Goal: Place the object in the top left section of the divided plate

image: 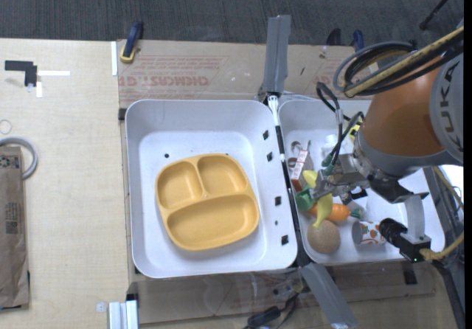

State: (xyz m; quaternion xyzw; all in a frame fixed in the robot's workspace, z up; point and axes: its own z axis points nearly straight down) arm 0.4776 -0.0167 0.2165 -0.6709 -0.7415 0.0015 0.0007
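Camera view looks down on my two white bins side by side on the bench (66, 172). My arm (402, 125) comes in from three o'clock and hangs over the right bin (435, 235), with my end effector (324, 186) low among the clutter there. I cannot tell how its fingers stand: the wrist and cables cover them, and nothing is plainly gripped between them.

The left bin (140, 195) holds the plate (206, 202), yellow, divided into three. Two small sections sit along its twelve o'clock edge and one long section along six o'clock. The top left section (179, 185), at about ten o'clock on the plate, is my target, and I see nothing in it. The plate is turned a little, so the dividers run at a slant.

The objects are heaped at the nine o'clock side of the right bin: a yellow piece (310, 178), an orange piece (338, 212), a tan lump (323, 237), and a small white cup (367, 233) at about five o'clock of the heap. They touch one another, so I judge a clean pick is awkward; a neighbour may be nudged or dragged along.

I judge that I am at the picking step, with the carry towards nine o'clock over the bin walls not yet made.
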